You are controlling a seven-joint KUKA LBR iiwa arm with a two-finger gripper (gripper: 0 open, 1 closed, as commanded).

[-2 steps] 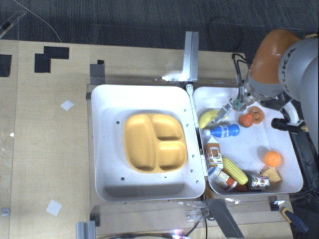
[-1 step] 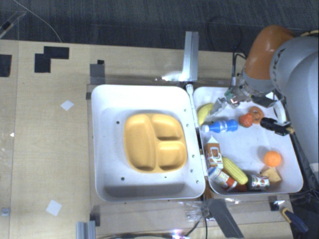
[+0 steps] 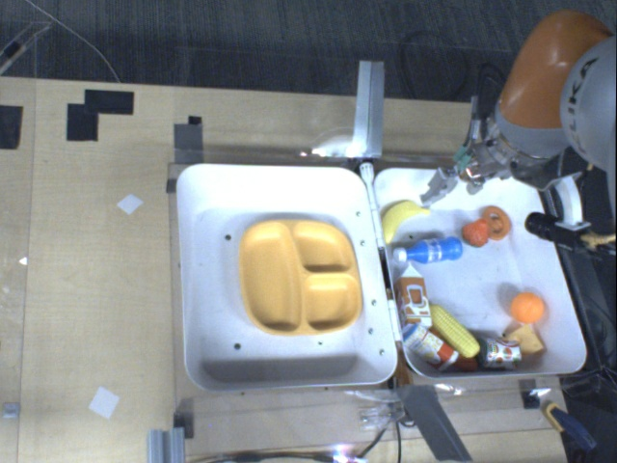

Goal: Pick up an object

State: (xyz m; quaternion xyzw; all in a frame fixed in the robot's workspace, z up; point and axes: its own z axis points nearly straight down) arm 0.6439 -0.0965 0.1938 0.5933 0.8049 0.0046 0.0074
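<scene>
The gripper (image 3: pixel 445 185) hangs over the right bin (image 3: pixel 569 287) at its twelve o'clock edge, just beside the lemon (image 3: pixel 400 216). Its jaws I cannot tell. A yellow tray (image 3: pixel 297 276) sits in the left bin (image 3: pixel 207 287).

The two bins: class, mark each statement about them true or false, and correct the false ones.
1. A yellow tray lies in the left bin. True.
2. The blue bottle is in the left bin. False: it lies in the right bin.
3. The corn cob lies near the right bin's front edge. True.
4. The gripper is over the yellow tray. False: it is over the right bin's back left part, near the banana.
</scene>
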